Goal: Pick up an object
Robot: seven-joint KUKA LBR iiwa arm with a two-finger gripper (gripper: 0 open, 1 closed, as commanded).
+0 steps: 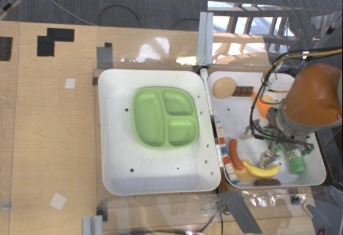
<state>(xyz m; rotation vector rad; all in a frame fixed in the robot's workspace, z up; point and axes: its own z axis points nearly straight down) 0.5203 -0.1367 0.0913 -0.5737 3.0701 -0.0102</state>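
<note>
Yellow banana [261,170] lies along the near edge of the right bin [321,175], with a red sausage-shaped toy [234,152] just left of it and a green bottle-like item [296,163] just right. Tool [270,154] hangs right above the banana's middle, arm's orange band [316,95] covering much of the bin's right half. Cannot tell whether the tool is wide or narrow; its tips are a dark tangle against the banana, and nothing is clearly gripped. Far side of the same bin: round tan ball [224,87], small brown bar [244,91], an orange piece [264,105] half hidden by cables. Left bin [115,175] carries a green divided plate [165,116], well apart. Judgement: the banana is the likely target, grasp not yet confirmed. To do it well, span the banana across its narrow width near the centre, drop low enough to close around the body instead of skating off the curved top, avoid the bottle and the bin wall, close fully, then lift straight up.
</note>
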